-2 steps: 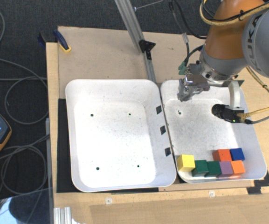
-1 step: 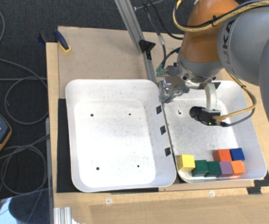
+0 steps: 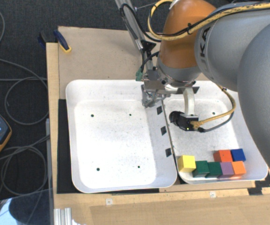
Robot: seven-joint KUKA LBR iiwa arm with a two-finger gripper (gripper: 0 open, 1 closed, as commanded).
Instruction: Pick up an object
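Several small coloured blocks lie clustered in the near corner of the right bin (image 3: 264, 171): a yellow block (image 3: 187, 162), a green block (image 3: 201, 168), a darker green block (image 3: 214, 168), a purple block (image 3: 227, 168), an orange block (image 3: 238, 167), a red-orange block (image 3: 224, 155) and a blue block (image 3: 237, 154). My gripper (image 3: 169, 103) hangs below the orange wrist, over the far end of the divide between the two bins. It is well away from the blocks, and nothing shows in its grasp.
The left bin (image 3: 74, 90) has a speckled white floor. The big grey arm covers the upper right. A yellow cable loops off the wrist over the right bin. Cardboard lies behind the bins, and cables and a handheld device sit on the dark floor at left.
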